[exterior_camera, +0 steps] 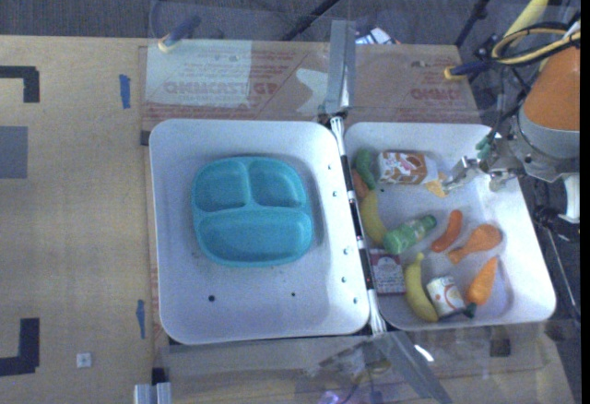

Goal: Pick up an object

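Plainly, nothing is being carried at this moment; the things to pick from are lying loose in the right bin (pixel 532 236), and the nearest of them to the gripper (pixel 481 164) is the white snack pouch (pixel 403 167), resting near the bin's far wall with its long axis running left to right; it is sitting to the gripper's left in the camera view, close beside it but apart, with a small pale yellow scrap (pixel 437 186) lying between them near the pouch's right end. Whether the jaws are standing open or closed I cannot tell, since the wrist is blurring into the white bin wall. Further out, a green bottle (pixel 409 233) is lying at a slant in the middle of the bin; an orange carrot (pixel 449 231) and an orange spoon-like piece (pixel 477 241) are lying just to its right; a second carrot (pixel 484 280), a small can (pixel 446 295) and a banana (pixel 419 290) are crowding the near corner; another banana (pixel 371 217) is hugging the divider. The left bin (pixel 175 218) is holding a blue divided tray (pixel 253 209). By my judgement, the arm would need to shift left and drop, closing across the pouch's short side.
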Motion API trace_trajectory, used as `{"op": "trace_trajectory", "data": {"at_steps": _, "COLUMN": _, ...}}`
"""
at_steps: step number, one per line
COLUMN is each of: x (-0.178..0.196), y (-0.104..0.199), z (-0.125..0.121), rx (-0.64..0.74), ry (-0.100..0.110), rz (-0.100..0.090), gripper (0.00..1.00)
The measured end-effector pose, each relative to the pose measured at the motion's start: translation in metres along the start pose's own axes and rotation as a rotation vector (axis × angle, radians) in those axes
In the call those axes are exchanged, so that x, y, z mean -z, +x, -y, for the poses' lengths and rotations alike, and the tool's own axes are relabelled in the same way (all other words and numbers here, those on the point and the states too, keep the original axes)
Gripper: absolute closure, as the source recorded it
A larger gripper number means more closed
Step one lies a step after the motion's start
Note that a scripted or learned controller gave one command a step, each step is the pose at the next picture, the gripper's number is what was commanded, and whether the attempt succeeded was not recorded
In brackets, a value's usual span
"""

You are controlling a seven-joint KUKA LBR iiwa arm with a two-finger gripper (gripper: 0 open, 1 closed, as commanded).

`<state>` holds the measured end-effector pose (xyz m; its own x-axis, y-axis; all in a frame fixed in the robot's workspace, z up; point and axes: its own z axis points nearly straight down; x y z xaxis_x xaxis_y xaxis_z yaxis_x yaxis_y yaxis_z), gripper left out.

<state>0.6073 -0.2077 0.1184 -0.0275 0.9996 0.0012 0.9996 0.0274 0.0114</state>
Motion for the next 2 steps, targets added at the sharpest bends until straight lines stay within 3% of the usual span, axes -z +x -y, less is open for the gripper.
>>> {"op": "trace_trajectory", "data": {"at_steps": 1, "x": -0.028, "y": 0.000, "z": 0.034, "rx": -0.038, "ry": -0.001, "rz": -0.014, "gripper": 0.00}}
{"op": "trace_trajectory", "data": {"at_steps": 2, "x": -0.030, "y": 0.013, "z": 0.019, "rx": -0.208, "ry": 0.005, "rz": 0.000, "gripper": 0.00}}
